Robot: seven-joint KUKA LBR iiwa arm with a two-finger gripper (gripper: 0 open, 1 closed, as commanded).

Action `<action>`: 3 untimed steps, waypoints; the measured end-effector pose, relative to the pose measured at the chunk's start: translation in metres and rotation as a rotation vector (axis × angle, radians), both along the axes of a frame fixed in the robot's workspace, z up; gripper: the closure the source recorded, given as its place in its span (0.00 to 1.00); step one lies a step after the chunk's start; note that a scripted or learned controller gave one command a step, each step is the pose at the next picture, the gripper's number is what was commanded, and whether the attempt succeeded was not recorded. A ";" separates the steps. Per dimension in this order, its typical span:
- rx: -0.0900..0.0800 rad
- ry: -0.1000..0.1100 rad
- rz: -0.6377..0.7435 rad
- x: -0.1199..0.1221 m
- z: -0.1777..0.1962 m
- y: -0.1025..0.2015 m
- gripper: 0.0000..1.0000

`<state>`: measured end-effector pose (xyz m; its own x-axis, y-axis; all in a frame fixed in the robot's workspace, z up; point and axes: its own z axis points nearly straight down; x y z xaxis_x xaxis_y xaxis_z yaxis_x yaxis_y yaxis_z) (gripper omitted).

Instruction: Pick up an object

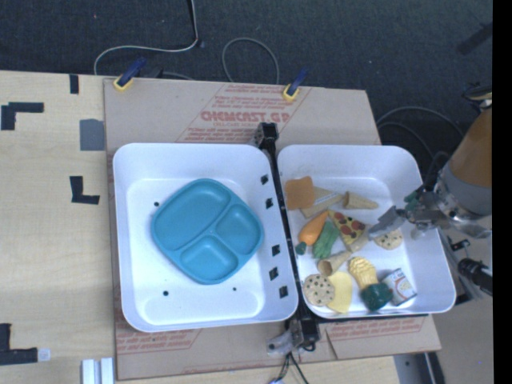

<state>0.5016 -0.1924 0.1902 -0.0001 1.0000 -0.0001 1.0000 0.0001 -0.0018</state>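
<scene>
Object for picking: not specified; candidates are toy food pieces heaped in the right bin (400,162), right of frame centre. Nearest the gripper (394,224): a small tan cookie-like piece (390,240), lying just below the fingertips by the bin's right wall. Further left: pizza slice (350,227), green vegetable (326,240), orange carrot (312,230), tan toast-like slab (300,192), cone (360,202). Lower in the bin: chocolate-chip cookie (318,290), yellow wedge (342,291), corn-like piece (362,271), dark green item (376,297), small white carton (401,284). Gripper: reaches in from the right edge, fingers parted somewhat, nothing visible between them; contact with the tan piece cannot be told. Left bin (128,214): holds a blue divided plate (208,230), well apart from the arm. Risks, by judgement: pieces crowd and overlap, so a closing finger may nudge a neighbour or catch two; the flat tan piece may slip away; the nearby wall may block a finger
</scene>
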 end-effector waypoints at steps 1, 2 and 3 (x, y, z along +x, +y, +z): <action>-0.001 -0.006 0.001 0.050 -0.106 0.033 0.00; -0.007 -0.013 0.004 0.112 -0.101 0.077 0.00; -0.012 0.018 0.006 0.165 -0.104 0.087 0.00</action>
